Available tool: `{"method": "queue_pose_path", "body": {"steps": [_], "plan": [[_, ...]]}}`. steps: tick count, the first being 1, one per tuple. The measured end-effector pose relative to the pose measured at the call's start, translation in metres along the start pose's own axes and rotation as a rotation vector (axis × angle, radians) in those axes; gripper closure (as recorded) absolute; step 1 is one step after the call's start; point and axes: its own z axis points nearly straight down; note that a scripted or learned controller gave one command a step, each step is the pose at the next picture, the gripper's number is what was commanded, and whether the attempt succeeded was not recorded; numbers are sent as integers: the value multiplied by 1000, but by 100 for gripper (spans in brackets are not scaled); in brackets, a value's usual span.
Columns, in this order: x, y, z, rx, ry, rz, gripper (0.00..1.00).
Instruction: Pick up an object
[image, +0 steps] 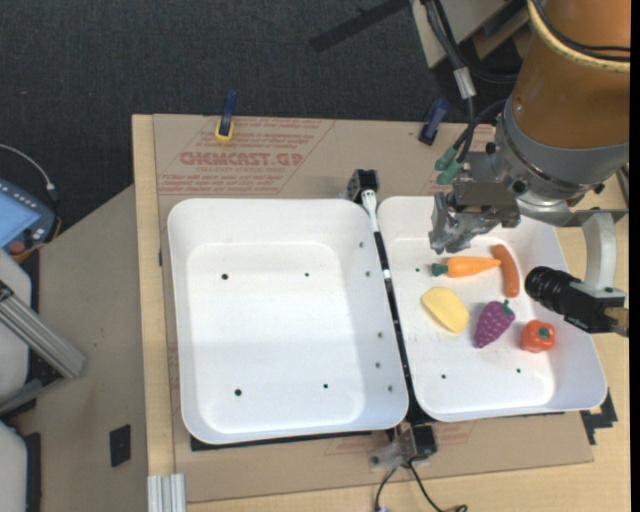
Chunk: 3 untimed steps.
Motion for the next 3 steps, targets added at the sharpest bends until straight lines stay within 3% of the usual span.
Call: {"method": "queue_pose_path", "body": {"steps": [1, 2, 3], "plan": [[39, -8, -116, -21, 5, -8, 100], [12, 64, -122, -11, 0, 2, 100], [-18, 77, 100, 12, -2, 2, 100]]}}
